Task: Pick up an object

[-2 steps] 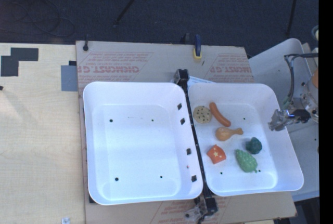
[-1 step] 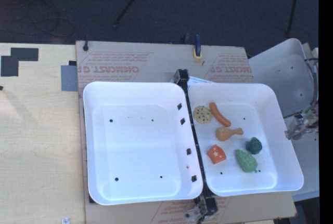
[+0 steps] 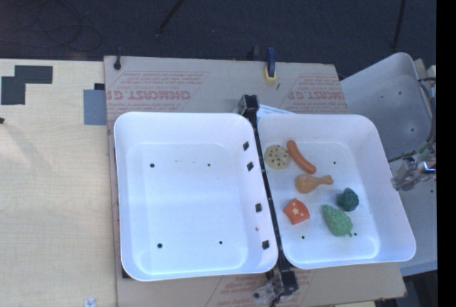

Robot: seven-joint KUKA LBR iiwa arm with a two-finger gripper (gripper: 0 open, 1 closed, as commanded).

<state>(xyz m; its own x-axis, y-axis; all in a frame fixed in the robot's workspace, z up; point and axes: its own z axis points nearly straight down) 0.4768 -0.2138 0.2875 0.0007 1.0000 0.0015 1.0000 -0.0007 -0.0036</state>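
Before the grasp: no object is chosen yet

We see the two white bins side by side on the cardboard sheet (image 3: pixel 178 85). The left bin (image 3: pixel 128 191) is bare, and the right bin (image 3: pixel 385 227) holds all the toy food. There is a bumpy green vegetable (image 3: pixel 337 220), an orange sausage (image 3: pixel 301 157), a chicken drumstick (image 3: pixel 312 183), a round cookie (image 3: pixel 276 156), a red piece with a star (image 3: pixel 297 211) and a small dark green piece (image 3: pixel 348 199). We cannot tell the state of the gripper. We judge that the next move needs a descent over one piece. The sausage lies close to the cookie, so the vegetable seems easier.
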